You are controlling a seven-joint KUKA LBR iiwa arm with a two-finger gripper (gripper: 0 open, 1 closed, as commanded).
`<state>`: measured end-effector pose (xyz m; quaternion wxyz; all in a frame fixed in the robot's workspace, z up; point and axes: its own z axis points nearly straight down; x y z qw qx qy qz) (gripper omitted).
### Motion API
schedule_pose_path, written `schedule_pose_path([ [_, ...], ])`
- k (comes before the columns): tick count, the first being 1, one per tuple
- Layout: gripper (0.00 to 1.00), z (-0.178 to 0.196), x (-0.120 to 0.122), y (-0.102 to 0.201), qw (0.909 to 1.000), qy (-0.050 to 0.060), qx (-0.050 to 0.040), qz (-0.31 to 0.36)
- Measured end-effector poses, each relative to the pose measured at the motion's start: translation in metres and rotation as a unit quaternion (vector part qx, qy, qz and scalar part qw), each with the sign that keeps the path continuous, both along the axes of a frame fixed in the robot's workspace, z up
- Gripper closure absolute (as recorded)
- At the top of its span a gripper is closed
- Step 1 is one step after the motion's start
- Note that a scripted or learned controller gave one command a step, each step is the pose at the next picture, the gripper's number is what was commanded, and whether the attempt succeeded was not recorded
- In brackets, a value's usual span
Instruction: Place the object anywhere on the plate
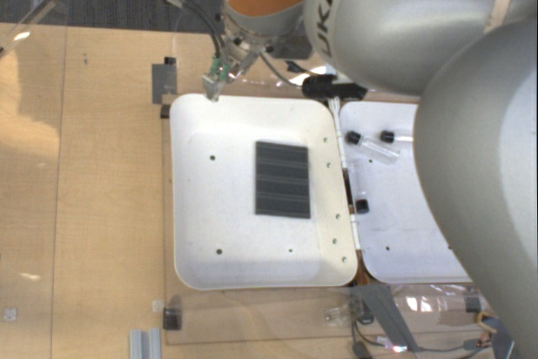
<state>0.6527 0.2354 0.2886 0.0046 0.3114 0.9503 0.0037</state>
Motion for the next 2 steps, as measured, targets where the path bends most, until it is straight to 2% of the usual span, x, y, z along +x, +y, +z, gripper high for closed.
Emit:
schedule_pose_path([
  [1, 1.0, -0.012, 0.006, 0.0, 0.9831, 0.003, 0.0009, -0.183],
  [2, 1.0, -0.134, 0.009, -0.014, 0.9909, 0.002, -0.0015, 0.135],
])
